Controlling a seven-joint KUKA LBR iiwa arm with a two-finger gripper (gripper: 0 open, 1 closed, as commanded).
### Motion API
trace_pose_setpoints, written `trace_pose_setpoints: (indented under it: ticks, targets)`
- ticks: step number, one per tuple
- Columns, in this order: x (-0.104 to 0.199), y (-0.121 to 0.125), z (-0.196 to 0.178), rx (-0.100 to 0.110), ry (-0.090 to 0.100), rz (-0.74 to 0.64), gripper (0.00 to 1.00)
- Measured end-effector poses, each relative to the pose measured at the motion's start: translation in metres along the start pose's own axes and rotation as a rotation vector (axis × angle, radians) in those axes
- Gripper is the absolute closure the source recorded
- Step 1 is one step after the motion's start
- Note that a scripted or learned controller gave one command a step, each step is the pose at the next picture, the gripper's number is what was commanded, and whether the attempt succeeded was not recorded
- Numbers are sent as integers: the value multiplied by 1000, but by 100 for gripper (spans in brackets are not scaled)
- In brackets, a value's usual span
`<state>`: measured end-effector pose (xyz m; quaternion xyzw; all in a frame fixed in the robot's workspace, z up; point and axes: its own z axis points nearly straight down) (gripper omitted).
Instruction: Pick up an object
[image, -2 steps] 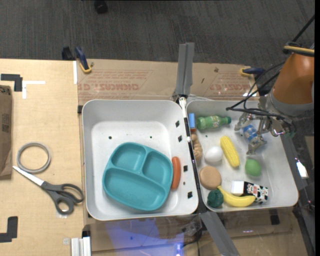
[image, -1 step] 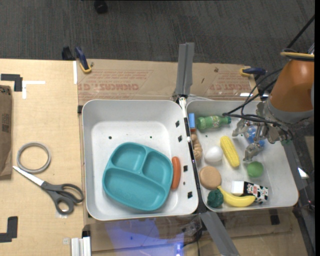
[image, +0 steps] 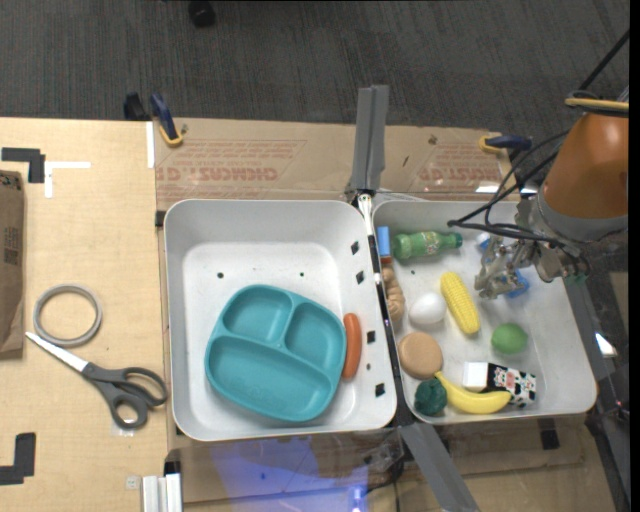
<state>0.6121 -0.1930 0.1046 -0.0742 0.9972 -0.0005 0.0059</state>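
Two white bins sit side by side before us, and the gripper hangs low over the far right part of the right bin. We cannot tell how its jaws stand, for the metal parts blur together, and we see nothing clearly between them. A small blue thing lies just beside or under the tips; we cannot tell which. Nearest on the left lies the corn cob, close but apart from the gripper. A green bottle lies on its side at the far wall, left of the gripper. A green ball rests just nearer than the gripper. Further left and nearer we see a white egg, a tan round object and a banana. The arm reaches in from the right, its orange band high above the bin's far right corner, wrist pointing down and leftward.
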Motion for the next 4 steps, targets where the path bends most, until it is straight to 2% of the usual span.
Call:
trace_pose_setpoints:
  ticks: [1,2,3,4]
  targets:
    - [0,0,0,0,0,0,0]
    - [-21,-23,12,-1,6,-49,0]
    - [11,-5,11,-2,7,32,0]
    - [75,25,11,-1,8,93,0]
